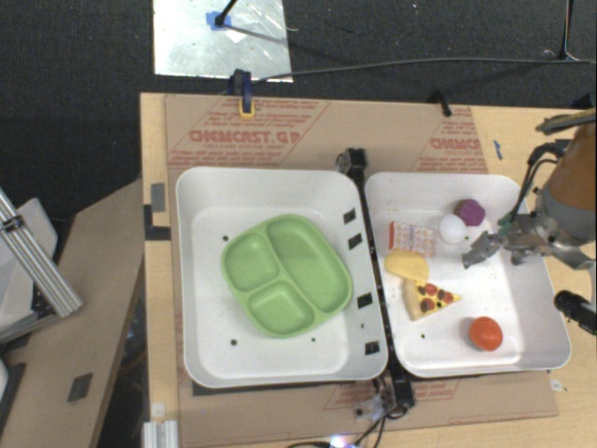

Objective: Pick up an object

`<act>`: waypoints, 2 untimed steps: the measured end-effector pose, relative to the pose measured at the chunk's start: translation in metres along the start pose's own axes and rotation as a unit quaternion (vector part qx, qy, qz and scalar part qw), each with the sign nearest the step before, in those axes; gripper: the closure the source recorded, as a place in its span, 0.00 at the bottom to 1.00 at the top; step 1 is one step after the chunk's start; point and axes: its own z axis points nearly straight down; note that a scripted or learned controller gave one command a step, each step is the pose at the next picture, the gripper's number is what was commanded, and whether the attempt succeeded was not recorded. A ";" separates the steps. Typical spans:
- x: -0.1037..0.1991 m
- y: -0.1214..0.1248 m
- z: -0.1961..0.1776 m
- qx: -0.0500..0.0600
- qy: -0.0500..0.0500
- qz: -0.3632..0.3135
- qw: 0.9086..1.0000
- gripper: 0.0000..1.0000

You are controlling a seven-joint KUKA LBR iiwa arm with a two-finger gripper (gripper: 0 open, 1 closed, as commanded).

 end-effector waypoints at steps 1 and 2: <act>0.002 -0.009 0.058 0.001 0.001 0.000 1.000 0.00; 0.002 -0.007 0.044 -0.003 -0.001 0.000 1.000 1.00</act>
